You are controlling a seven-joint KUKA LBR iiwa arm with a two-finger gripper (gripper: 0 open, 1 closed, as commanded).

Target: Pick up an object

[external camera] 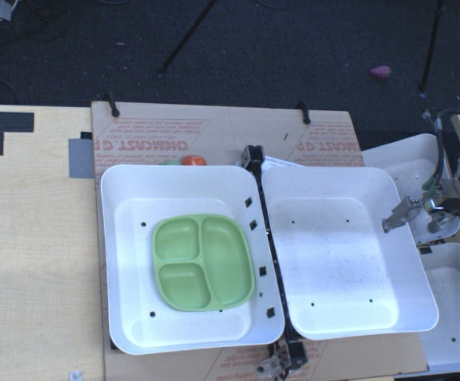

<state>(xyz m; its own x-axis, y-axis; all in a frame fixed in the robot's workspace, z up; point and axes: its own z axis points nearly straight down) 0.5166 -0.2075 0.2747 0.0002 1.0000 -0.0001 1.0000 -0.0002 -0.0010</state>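
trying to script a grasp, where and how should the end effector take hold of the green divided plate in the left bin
Probably by the rim. The green divided plate lies flat on the floor of the left bin, too wide to span, so its raised outer edge is the likeliest hold. Come straight down with one finger inside a compartment and one outside. The side facing the left wall looks to have the most bare floor beside it.
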